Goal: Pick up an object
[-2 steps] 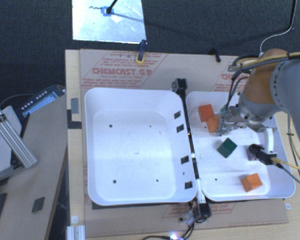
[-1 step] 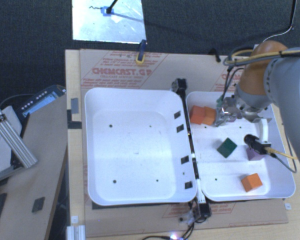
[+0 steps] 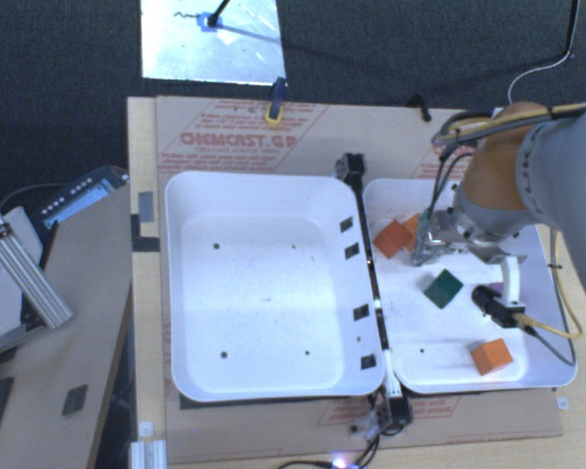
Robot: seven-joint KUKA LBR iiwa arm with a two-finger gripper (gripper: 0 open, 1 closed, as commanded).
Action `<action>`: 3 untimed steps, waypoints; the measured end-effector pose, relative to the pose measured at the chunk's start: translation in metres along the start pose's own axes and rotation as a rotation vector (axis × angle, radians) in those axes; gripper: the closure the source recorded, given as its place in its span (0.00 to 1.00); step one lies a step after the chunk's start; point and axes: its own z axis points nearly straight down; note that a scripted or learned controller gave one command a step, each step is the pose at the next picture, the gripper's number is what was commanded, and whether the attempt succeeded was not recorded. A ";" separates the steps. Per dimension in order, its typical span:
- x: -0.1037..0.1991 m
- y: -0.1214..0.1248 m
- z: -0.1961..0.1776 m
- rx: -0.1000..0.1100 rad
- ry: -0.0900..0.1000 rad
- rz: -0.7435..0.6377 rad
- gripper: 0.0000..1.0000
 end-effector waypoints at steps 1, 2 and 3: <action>0.023 0.001 -0.055 -0.008 0.000 -0.007 1.00; 0.008 -0.054 0.003 0.003 0.001 0.001 1.00; 0.012 -0.020 -0.001 -0.007 -0.001 -0.005 1.00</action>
